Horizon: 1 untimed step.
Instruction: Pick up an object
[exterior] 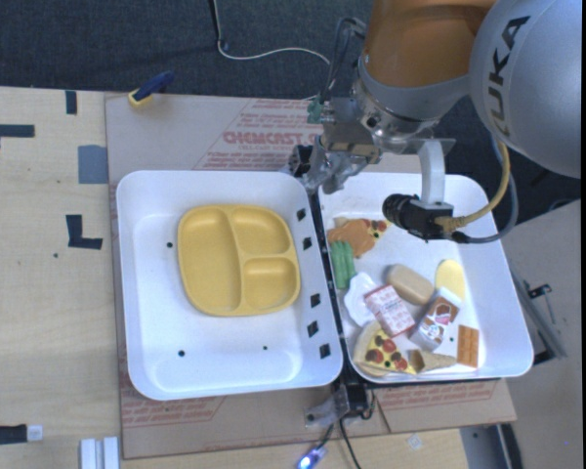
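Cardboard under two white bins [137, 262] forms the work surface; toy food, such as a pizza slice [383, 350], is crowded in the right bin, a yellow plate [239, 259] in the left. Farther back, the gripper [334, 164] is poised over the divider, its jaw state unreadable. A miss or a strike on the rim could be caused by that position.

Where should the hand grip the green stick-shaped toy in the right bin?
Take the green stick-shaped toy across its narrow middle, coming from straight above. It lies flat, lengthwise beside the white right bin's left wall, so closing across its width looks likeliest to hold.
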### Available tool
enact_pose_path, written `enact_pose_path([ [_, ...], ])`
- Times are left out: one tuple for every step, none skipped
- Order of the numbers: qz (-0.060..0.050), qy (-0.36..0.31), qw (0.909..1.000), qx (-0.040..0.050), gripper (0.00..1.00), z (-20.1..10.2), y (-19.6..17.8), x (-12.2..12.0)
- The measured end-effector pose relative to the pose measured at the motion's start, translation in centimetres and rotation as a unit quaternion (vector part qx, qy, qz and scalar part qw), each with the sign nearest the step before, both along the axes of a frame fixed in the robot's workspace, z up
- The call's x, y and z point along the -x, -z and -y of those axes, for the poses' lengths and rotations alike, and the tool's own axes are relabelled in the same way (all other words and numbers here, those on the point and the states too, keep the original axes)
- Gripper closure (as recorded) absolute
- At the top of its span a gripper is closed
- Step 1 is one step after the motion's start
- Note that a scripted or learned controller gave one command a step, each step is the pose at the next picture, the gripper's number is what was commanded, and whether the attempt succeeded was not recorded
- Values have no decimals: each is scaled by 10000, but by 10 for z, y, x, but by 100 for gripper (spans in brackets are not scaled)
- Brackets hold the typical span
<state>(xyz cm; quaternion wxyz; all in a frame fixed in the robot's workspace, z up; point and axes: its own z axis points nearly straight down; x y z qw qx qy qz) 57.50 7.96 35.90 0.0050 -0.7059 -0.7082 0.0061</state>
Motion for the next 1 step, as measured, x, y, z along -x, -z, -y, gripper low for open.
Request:
enact_pose_path([
  [124,-30,9999,-27,100,-70,-99,-17],
])
